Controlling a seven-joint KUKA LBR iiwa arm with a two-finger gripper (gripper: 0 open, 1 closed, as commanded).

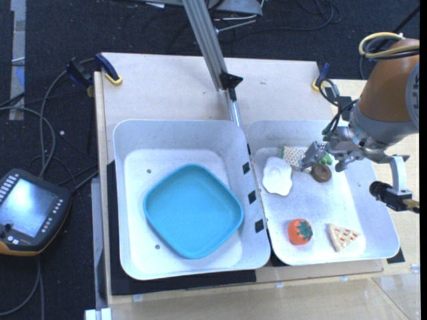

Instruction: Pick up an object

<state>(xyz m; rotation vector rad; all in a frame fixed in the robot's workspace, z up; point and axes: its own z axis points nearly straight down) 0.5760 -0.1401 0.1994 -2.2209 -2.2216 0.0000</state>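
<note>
My gripper [324, 163] hangs low over the back of the right bin [373, 212], open, with its two grey fingers apart. A brown round object [322, 173] lies just below the gap between the fingers, and a small green object [327, 157] shows in that gap. I cannot tell whether the fingers touch either one. To the left lie a green-and-white checked piece [292, 155] and a white lumpy object [277, 178]. Near the bin's front sit a red tomato-like object [300, 231] and a tan wedge [343, 236].
The left bin [133, 139] holds a large blue square plate [193, 210]. A metal pole [210, 39] slants down to the divider between the bins. The arm's grey and orange body [390, 99] looms over the right bin's back right corner.
</note>
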